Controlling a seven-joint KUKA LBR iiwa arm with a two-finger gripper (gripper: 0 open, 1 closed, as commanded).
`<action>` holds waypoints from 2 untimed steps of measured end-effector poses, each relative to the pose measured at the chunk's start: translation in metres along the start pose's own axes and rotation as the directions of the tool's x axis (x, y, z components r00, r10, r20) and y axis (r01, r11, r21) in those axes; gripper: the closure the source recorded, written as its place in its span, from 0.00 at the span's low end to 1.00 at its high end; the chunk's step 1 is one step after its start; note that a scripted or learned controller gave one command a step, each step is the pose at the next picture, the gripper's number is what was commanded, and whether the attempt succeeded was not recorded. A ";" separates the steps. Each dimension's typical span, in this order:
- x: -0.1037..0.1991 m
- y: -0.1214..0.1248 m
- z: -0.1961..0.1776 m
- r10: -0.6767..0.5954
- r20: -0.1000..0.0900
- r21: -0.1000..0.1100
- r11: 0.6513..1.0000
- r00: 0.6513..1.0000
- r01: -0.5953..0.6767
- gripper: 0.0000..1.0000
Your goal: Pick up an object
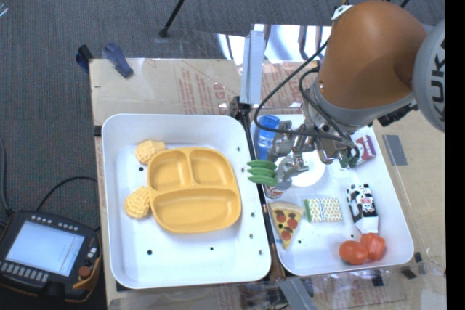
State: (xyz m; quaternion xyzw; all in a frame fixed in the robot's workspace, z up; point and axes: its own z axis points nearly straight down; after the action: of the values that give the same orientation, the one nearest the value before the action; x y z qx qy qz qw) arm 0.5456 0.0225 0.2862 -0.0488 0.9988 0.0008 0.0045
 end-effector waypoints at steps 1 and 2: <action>-0.015 -0.093 0.167 0.033 -0.001 0.001 0.999 0.999 -0.033 1.00; 0.022 -0.104 0.192 0.327 0.002 0.000 0.945 0.945 -0.327 1.00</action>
State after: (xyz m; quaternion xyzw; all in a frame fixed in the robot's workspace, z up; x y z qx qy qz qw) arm 0.5354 -0.0825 0.0935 0.1174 0.9931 0.0014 0.0056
